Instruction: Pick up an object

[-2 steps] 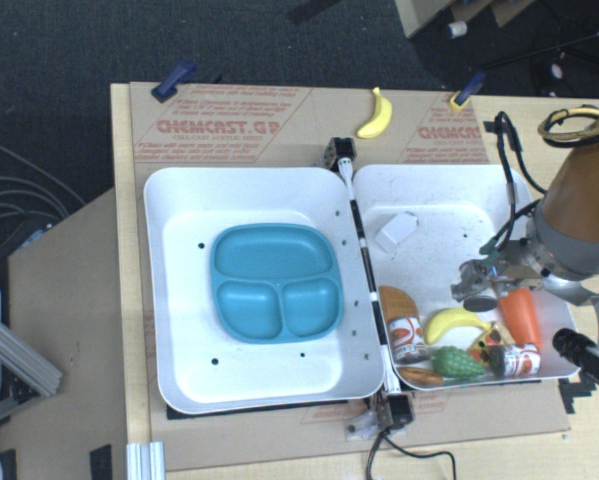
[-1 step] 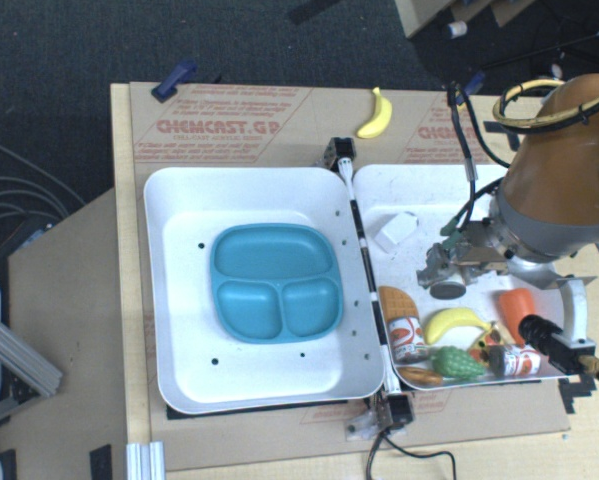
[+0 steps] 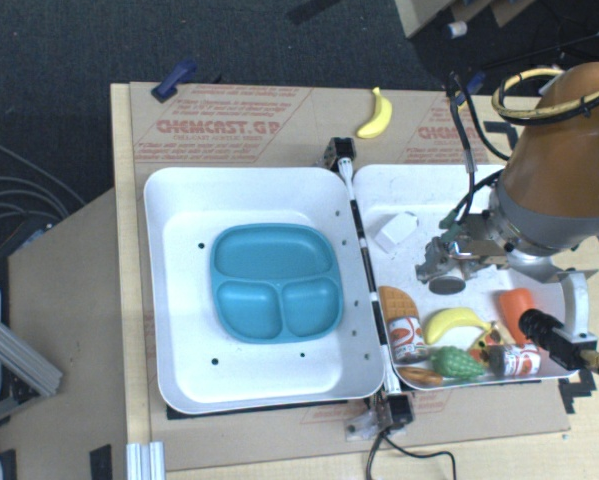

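Bench: two bins, banana.

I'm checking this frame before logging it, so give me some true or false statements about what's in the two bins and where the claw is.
1. A blue divided tray lies in the left bin. True.
2. The claw hangs over the left bin. False: it is over the right bin.
3. A banana lies on the board outside the bins. True.
4. The right bin's items sit along its far edge. False: the yellow banana, green item and the rest crowd its near edge.
5. The blue divided tray holds fruit. False: it holds nothing.
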Motion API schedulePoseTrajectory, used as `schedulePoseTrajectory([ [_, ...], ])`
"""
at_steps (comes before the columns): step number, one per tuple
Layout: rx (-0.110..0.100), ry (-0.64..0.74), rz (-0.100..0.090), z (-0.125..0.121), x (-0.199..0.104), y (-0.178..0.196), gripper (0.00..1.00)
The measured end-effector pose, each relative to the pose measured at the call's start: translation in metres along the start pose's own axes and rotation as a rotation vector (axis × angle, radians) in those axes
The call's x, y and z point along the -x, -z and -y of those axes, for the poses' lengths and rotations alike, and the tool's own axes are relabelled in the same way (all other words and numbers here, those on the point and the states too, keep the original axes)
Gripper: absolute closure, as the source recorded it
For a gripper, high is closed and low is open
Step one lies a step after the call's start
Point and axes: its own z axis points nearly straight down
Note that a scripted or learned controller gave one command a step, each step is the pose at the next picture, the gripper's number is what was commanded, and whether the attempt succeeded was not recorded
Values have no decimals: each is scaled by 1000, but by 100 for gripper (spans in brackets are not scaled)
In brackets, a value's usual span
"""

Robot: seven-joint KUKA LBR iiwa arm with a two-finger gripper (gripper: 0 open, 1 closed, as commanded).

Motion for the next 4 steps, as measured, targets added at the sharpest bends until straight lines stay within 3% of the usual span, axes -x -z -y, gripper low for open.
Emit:
schedulePoseTrajectory([
  [1,1,-1,1,-4,16,1,100],
  [2,0,0,0,-75,30,-12,100],
  [3,2,-1,2,-89,81,-11,100],
  [4,-3,1,-1,-72,7,-29,100],
])
